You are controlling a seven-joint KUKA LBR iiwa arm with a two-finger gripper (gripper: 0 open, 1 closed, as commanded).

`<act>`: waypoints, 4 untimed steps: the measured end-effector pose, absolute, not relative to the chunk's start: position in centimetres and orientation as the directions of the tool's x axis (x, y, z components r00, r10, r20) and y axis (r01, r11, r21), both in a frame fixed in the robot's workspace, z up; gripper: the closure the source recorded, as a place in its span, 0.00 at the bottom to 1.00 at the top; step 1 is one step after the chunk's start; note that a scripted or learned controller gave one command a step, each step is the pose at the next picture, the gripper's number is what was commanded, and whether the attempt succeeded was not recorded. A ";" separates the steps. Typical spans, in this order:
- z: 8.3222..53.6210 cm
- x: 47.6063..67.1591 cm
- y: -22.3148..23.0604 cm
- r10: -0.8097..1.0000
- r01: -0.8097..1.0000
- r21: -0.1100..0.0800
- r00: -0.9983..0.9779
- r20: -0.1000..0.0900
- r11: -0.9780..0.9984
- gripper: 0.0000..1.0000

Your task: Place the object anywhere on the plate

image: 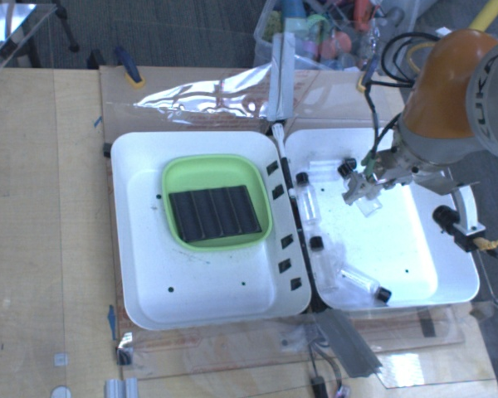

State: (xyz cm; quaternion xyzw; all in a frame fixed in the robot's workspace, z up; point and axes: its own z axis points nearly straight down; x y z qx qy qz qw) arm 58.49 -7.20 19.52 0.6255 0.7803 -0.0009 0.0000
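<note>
**Ana:** Green plate (pixel 176 177) in the left bin (pixel 141 247), with the black ridged slab (pixel 214 212) lying flat on it and covering most of its floor.

**Ben:** And the pincer?

**Ana:** The pincer (pixel 361 191) hangs over the right bin (pixel 423 247), toward its back, well apart from the slab. The two bins' meeting rims lie between them. Whether it is open or closed I cannot tell (the tip is a pale blur from this slant).

**Ben:** What lies near it?

**Ana:** A small black piece (pixel 346 169) is just to its left, and a pale clear scrap (pixel 369 207) is just below its tip; I cannot tell whether they touch. A clear vial (pixel 308 204) lies along the rim beside the left bin, with a little black cap (pixel 315 243) just in front of it. A second clear vial (pixel 358 279), black-capped, lies near the front wall.

**Ben:** And around the bins?

**Ana:** The pale wooden bench (pixel 33 222), with crinkled clear film (pixel 207 98) behind the left bin.
</note>
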 end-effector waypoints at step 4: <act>38.4 66.7 -22.4 0.994 0.994 0.004 -0.108 -0.004 0.108 0.00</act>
